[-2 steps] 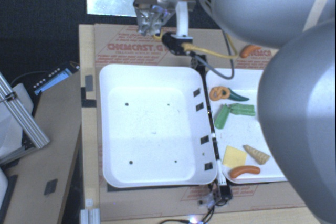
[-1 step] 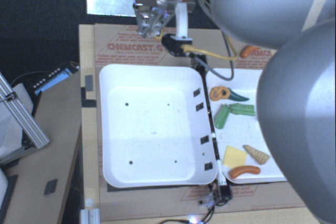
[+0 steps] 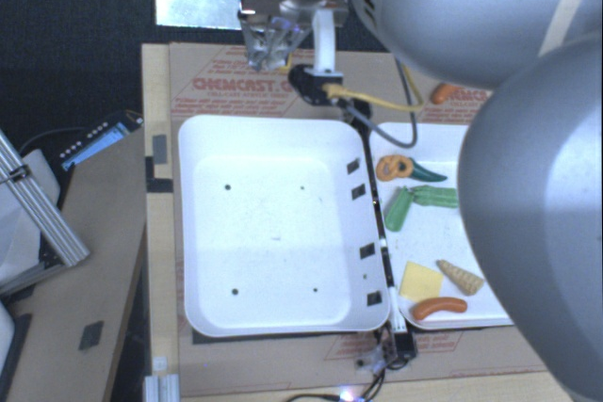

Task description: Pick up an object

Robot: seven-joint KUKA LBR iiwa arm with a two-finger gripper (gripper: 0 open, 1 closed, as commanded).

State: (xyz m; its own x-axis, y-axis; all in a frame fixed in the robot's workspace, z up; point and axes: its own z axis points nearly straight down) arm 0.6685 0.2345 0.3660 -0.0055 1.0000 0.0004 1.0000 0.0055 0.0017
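Beyond the left bin's (image 3: 198,202) far rim, your pincer (image 3: 268,47) hovers; you cannot tell how wide it stands.

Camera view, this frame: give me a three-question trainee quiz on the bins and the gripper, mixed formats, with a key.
1. True or false: the gripper hangs over the cardboard beyond the far rim of the left bin, not over either bin.
2. Multiple choice: which lies nearest the front edge of the right bin? A) red sausage B) pretzel C) green pod
3. Fill in: the yellow cheese lies just to the view's left of the ___.

Key
1. True.
2. A.
3. Tan cone.
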